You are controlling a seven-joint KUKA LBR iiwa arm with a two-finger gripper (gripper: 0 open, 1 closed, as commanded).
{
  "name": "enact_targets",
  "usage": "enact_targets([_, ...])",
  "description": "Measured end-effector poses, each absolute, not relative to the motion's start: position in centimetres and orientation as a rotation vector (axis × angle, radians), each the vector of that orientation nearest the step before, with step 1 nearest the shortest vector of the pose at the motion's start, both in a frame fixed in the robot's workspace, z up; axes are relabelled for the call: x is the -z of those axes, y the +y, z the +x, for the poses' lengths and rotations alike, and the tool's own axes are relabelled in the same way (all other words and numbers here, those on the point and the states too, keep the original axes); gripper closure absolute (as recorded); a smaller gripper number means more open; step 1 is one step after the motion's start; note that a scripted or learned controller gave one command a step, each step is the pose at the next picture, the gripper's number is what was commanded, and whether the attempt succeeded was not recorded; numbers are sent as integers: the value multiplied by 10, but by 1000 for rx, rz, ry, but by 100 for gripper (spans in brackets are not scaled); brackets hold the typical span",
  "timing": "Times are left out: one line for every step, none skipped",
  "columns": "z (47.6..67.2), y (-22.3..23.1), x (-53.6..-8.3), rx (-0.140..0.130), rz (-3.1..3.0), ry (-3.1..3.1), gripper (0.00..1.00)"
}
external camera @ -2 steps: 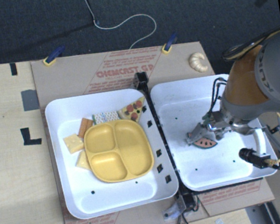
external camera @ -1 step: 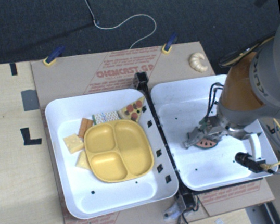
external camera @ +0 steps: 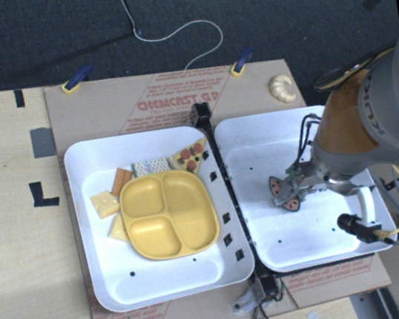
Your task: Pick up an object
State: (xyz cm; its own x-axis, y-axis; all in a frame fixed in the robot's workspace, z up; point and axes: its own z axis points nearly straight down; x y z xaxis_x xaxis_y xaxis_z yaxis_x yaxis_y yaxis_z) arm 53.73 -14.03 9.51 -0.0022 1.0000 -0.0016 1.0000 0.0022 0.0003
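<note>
My gripper hangs low over the middle of the right bin, at the end of the grey arm with its orange band. No object can be seen between its tips. In the left bin lies a yellow divided plate. Several flat food-like pieces stick out from under the plate's left and top edges: a tan cracker, an orange-brown strip and a pizza slice.
A black divider with clips runs between the two bins. A small beige lump lies on the cardboard behind the right bin. A white cable loops across the dark floor at the back.
</note>
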Motion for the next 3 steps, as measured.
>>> enact_targets([529, -135, -148, -2, 2219, 2223, 100])
enact_targets([530, -132, -211, -5, 2216, 2222, 100])
enact_targets([531, -131, -225, -1, 2219, 2224, 100])
